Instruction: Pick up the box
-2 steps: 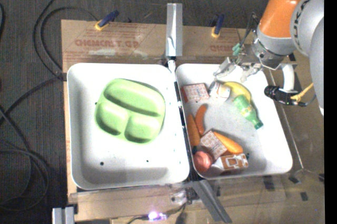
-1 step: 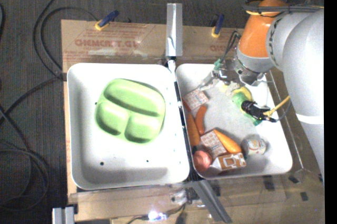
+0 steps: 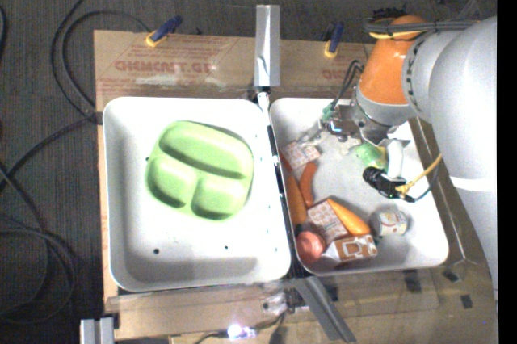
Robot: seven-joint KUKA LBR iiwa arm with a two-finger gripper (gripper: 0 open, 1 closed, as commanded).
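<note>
Box (image 3: 349, 249): brown carton lying flat at right bin's (image 3: 440, 253) front edge, beside tomato (image 3: 308, 243) & carrot (image 3: 350, 216). Prob. light, stiff card, smooth; grip across narrow sides. Gripper (image 3: 349, 123) near back edge, finger state can't tell.

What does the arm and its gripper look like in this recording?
The arm is bulky, rounded and pale grey, with a bright orange band above the wrist. Black and yellow cables loop beside the gripper, a small dark-and-metal unit.
</note>
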